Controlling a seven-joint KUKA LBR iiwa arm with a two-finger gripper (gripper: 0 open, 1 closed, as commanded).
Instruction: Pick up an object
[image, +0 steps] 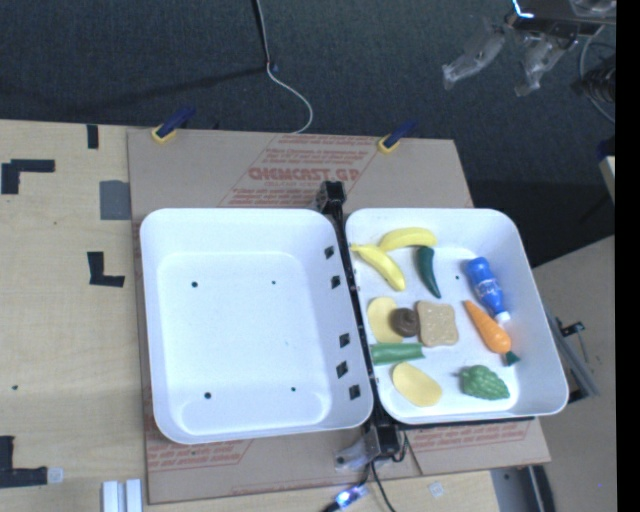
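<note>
Nothing is being lifted yet: the hand (505, 62) is hanging open and empty, well beyond the right bin's (535, 300) far rim. The objects — a banana (381, 263), a blue bottle (485, 287), a carrot (487, 327) (among others) — are lying inside that bin, loosely spaced, leaving room beside each.
</note>
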